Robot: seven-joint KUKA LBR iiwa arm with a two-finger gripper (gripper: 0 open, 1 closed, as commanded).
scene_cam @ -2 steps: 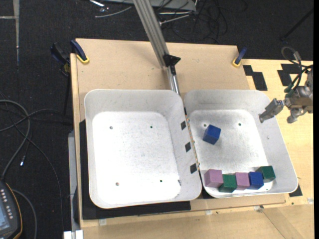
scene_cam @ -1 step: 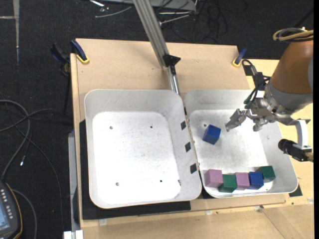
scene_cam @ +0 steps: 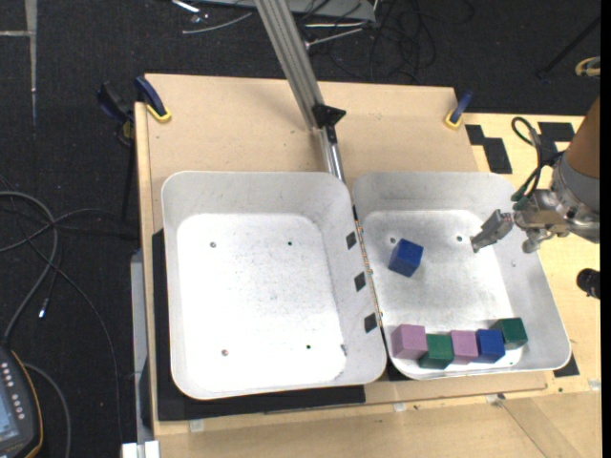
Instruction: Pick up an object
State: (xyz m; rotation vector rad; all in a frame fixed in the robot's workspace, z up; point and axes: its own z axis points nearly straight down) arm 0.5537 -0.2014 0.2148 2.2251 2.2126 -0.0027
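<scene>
Fingers [scene_cam: 508, 232] spread apart over the right bin [scene_cam: 544, 284], nothing between them, one grey finger [scene_cam: 492, 229] angled down toward eight o'clock, hovering near the bin's upper right wall. Out from there, toward nine o'clock and well apart: lone blue cube [scene_cam: 406, 257], tilted on the white floor, sitting free with open space on every side. Looks like the easy pick; probably light, stiff, smooth-faced, so best pinched across two opposite flat faces, squared to its tilt to avoid a corner slip. Down at six o'clock, along the bin's near wall: row of cubes [scene_cam: 458, 343], pink, green, pink, blue, green, packed touching, little room for fingers. Further out at nine o'clock: left bin [scene_cam: 181, 256], both on the tabletop [scene_cam: 401, 132].
</scene>
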